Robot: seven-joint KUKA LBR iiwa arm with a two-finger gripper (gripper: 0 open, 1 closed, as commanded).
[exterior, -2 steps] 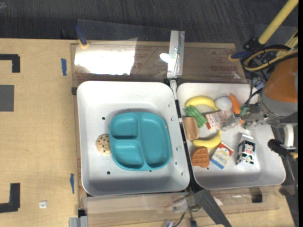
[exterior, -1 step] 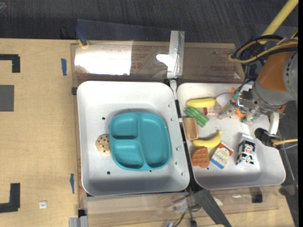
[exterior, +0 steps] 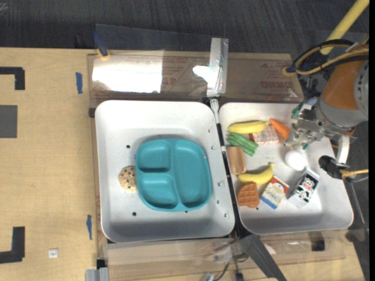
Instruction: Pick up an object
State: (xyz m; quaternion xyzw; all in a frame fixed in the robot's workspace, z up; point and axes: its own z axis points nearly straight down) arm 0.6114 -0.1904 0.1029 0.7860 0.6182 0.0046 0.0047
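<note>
claw (exterior: 304,134) over right bin (exterior: 340,218), finger state unreadable | white egg (exterior: 295,158) just below claw, nearest target | descend straight, centre on egg | milk carton (exterior: 304,189) beyond; bananas further left

the arm (exterior: 345,89) is cut off at the 3 o'clock edge; its gripper (exterior: 304,134) fingers are too blurred to read.

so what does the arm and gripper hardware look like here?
The arm has a grey body with an orange band above the wrist. The gripper is bare grey metal, blocky. Looped black and yellow cables run above it.
</note>
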